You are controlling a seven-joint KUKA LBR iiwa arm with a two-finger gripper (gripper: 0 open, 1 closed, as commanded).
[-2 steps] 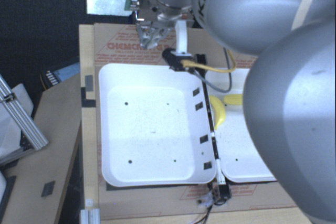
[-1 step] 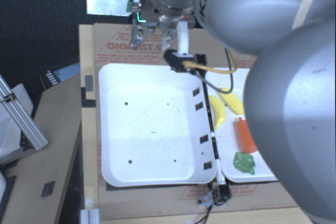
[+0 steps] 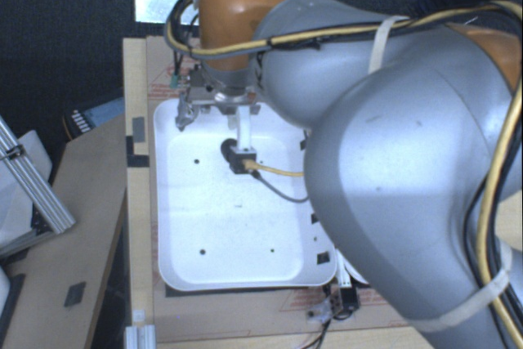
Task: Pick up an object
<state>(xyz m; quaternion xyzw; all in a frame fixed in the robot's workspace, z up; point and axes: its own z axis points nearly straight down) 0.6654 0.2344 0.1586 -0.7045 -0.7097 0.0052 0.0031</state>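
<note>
One claw [image 3: 214, 104] is hanging low over the far edge of the white bin [image 3: 245, 257], apparently reaching for a grasp. Whether it is open cannot be told. Any object is probably being hidden by the arm [image 3: 392, 135] right of the bin, so finding it is coming next.

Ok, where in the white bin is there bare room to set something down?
In the white bin the floor is bare along its left wall and across the near half, to the front rim. It is crowded at the far edge, where the pincer hangs, and the arm covers the right side.
</note>
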